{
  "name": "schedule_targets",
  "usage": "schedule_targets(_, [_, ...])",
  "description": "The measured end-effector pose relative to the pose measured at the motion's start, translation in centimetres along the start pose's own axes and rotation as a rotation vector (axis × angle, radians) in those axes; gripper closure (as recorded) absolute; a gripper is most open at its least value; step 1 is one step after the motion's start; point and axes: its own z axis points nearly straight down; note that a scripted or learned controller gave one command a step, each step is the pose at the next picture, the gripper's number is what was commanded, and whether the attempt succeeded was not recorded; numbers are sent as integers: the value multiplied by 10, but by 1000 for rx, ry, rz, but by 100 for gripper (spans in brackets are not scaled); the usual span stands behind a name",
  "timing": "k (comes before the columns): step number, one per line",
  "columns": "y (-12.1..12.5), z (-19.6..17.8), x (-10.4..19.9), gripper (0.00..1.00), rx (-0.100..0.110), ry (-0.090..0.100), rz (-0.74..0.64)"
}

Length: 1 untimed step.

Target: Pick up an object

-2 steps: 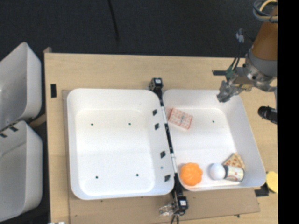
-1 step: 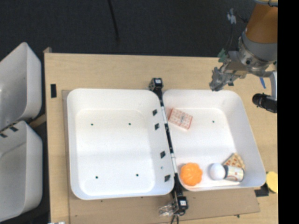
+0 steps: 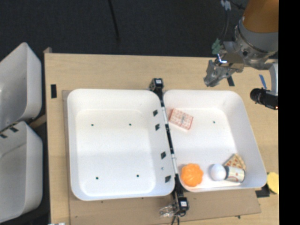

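An orange ball [image 3: 191, 174], a white ball [image 3: 217, 172] and a patterned packet [image 3: 181, 119] lie in the right bin [image 3: 243, 108].

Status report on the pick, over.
Gripper up above right bin's far rim, carrying nothing visible. Orange ball, white ball, patterned card untouched in bin. Path clear.
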Motion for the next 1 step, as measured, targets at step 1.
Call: schedule_targets(1, [-16, -46, 45, 100, 1, 0, 1])
